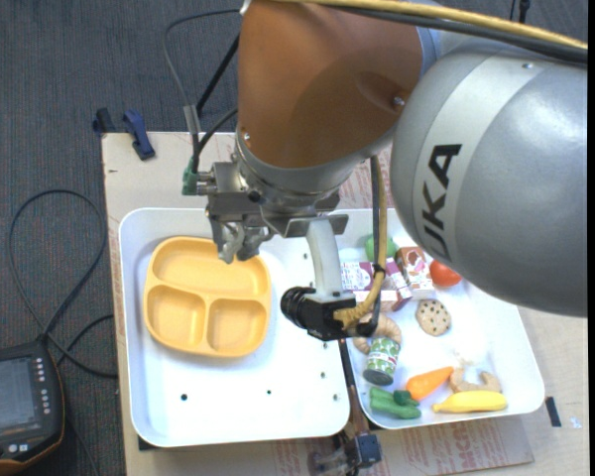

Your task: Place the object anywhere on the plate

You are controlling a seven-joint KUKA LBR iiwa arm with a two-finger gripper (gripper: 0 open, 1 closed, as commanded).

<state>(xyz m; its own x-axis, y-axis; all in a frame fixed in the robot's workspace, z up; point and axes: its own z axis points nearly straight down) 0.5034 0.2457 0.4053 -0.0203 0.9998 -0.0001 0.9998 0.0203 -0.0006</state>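
Two white bins (228, 410); one yellow plate (206, 296), one claw (236, 248).

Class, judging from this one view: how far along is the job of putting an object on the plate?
Done: nothing sits on the yellow plate yet. In hand: the gripper hangs over the plate's top edge, with no object visible in it. Left: the toy foods, such as the carrot and banana, lie in the right bin.
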